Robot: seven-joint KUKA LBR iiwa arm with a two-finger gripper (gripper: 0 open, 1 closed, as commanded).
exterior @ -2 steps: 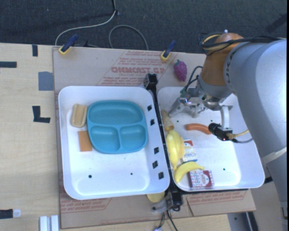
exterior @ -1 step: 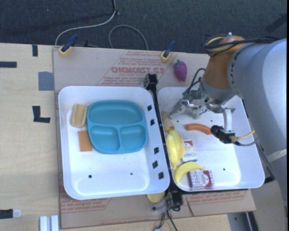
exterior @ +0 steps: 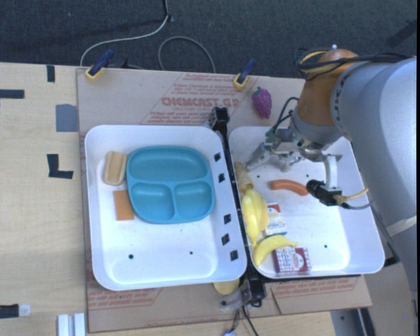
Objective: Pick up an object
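In the right bin (exterior: 364, 247), the end effector (exterior: 260, 158) is held low at about ten o'clock, above bare floor; whether it is spread or pressed together cannot be told. An orange sausage-shaped toy (exterior: 288, 185) lies just beside it at four o'clock. It is judged light, smooth and somewhat slippery, best pinched across its narrow middle. The yellow bananas (exterior: 255, 215) lie near at six o'clock.

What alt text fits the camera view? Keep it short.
A grey arm with an orange band reaches from the right, its gripper low over the right bin, which bears a lemon, a banana, a hot dog and a small red box. The left bin bears a blue divided plate.
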